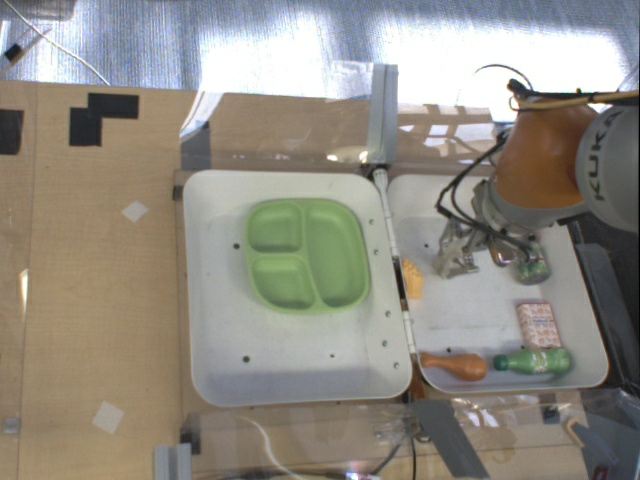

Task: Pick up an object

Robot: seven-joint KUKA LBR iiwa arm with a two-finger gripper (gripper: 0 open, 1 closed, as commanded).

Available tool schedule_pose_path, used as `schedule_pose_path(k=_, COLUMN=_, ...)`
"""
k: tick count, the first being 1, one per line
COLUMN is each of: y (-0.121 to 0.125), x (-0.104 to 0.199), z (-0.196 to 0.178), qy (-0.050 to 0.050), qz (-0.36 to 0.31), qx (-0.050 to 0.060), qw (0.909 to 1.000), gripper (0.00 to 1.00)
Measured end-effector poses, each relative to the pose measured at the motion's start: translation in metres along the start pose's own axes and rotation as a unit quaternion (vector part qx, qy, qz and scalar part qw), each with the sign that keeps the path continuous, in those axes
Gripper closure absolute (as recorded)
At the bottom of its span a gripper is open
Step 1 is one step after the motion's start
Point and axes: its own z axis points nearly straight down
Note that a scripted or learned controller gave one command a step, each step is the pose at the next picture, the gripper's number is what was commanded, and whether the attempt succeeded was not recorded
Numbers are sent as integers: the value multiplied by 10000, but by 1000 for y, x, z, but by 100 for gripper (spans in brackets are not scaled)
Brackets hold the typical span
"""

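Note:
My gripper (455, 264) hangs over the upper middle of the right bin (470, 313), open, with bare bin floor between its fingers. A small yellow-orange item (409, 279) lies to its left against the bin's left wall. A pink box (537, 323) lies lower right of the gripper. Along the front wall lie a green bottle (535, 362) and a brown-orange piece (456, 365). A small round greenish object (531, 267) sits just right of the gripper, partly under the wrist.
The left bin (215, 368) holds a green divided plate (305, 255). A ridge (397, 288) separates the two bins. The orange-banded arm (540, 158) covers the right bin's far right corner. Cardboard (90, 268) lies left of the bins.

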Motion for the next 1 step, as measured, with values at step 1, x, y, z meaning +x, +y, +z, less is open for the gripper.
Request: schedule_pose_path(k=1, y=45, x=3, z=-102, qy=-29, qz=547, qx=-3, qw=9985, gripper=100)
